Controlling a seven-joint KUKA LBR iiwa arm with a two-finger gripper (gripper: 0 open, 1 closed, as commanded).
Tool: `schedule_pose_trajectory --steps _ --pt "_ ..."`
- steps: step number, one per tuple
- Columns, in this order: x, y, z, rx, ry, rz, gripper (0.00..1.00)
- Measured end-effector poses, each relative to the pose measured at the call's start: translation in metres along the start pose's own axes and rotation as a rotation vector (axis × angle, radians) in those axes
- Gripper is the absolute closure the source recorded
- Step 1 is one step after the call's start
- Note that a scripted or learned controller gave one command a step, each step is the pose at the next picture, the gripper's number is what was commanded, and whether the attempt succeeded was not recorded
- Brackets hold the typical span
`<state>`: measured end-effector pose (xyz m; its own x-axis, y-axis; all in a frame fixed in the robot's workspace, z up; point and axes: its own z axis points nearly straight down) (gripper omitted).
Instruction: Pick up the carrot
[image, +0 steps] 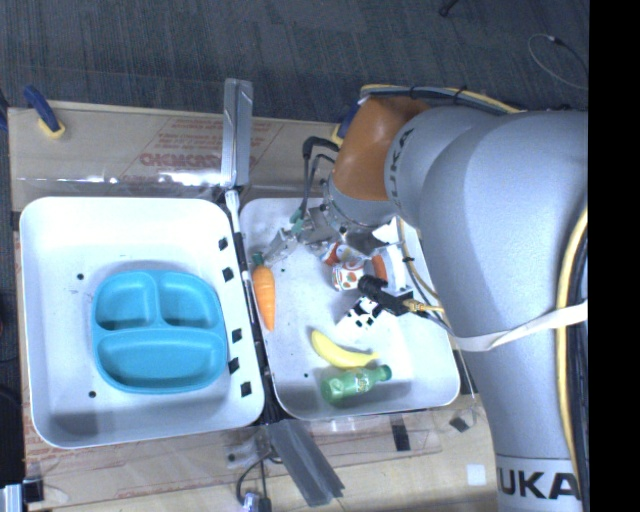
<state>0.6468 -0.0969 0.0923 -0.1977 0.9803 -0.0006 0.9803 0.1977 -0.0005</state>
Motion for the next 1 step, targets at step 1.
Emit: schedule_pose_trajectory --steps 1 --pt "0.0006 0.0009 -0.0107 -0.001 0.0 -0.004 1.0"
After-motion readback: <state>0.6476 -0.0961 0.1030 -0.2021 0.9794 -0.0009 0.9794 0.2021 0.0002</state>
